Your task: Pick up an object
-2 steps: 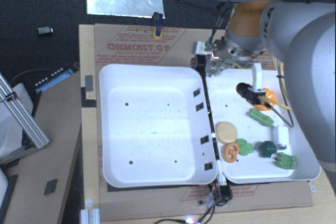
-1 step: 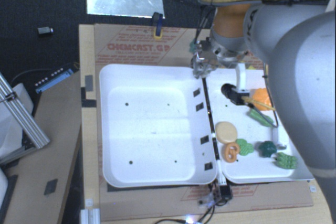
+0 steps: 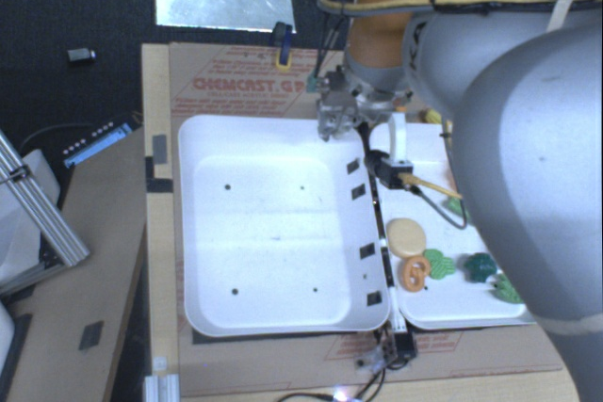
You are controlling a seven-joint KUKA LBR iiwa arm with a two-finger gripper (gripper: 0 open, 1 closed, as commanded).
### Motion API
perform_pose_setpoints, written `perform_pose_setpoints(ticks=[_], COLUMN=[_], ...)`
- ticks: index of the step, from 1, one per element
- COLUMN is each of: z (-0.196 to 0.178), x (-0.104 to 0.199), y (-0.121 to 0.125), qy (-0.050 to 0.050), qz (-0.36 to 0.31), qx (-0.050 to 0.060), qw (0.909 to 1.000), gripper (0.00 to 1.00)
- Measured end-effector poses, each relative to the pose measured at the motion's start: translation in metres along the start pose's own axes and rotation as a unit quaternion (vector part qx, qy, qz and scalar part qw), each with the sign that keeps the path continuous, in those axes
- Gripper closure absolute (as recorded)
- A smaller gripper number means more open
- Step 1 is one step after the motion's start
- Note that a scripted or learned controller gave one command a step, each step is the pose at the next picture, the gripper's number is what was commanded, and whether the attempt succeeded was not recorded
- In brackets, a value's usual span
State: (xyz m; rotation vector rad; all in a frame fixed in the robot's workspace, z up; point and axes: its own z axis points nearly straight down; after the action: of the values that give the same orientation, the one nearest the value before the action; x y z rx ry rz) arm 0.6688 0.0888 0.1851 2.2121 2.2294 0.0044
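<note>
Objects for picking lie in the right bin point(image 3: 443, 311), near end: a tan disc point(image 3: 406, 235), a pretzel point(image 3: 415, 273), green pieces point(image 3: 479, 267). The gripper point(image 3: 332, 120) hangs at the far divider; jaw state cannot be determined. Centre above one isolated item before descending.

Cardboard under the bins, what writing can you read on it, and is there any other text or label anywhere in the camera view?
"CHEMCAST G P": red print on the cardboard sheet behind the left bin; the last letters run under the arm, so the reading is uncertain.
Smaller red lines around that word: too blurred to read.
Red print on the cardboard at the front edge: too small to read.
No other legible text.
</note>
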Motion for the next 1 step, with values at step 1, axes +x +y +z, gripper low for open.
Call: perform_pose_setpoints(ticks=[1], z=[0.0228], x=[0.0322], y=[-0.0001], qy=[0.0], qz=[0.001], qx=[0.001], qw=[1.0], gripper=[1.0])
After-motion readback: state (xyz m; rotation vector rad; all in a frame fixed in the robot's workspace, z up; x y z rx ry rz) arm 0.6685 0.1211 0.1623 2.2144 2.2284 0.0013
